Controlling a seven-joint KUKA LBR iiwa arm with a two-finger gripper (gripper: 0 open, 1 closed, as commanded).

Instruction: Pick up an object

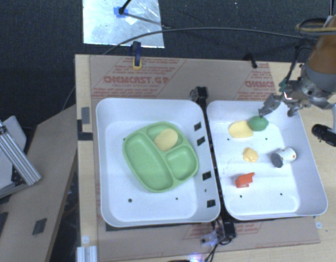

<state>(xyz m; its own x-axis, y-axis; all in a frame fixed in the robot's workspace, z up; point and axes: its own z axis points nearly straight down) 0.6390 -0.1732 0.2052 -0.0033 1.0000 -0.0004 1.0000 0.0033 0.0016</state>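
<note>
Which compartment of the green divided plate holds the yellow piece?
The smaller far compartment: the pale yellow rounded piece lies inside the green divided plate, behind its ridge; the long compartment holds nothing.

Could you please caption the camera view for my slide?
Gripper poised over green object in right bin; green tray in left bin.

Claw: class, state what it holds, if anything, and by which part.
Nothing is held. The claw is open beside the green ball, with no object between its fingers.
</note>
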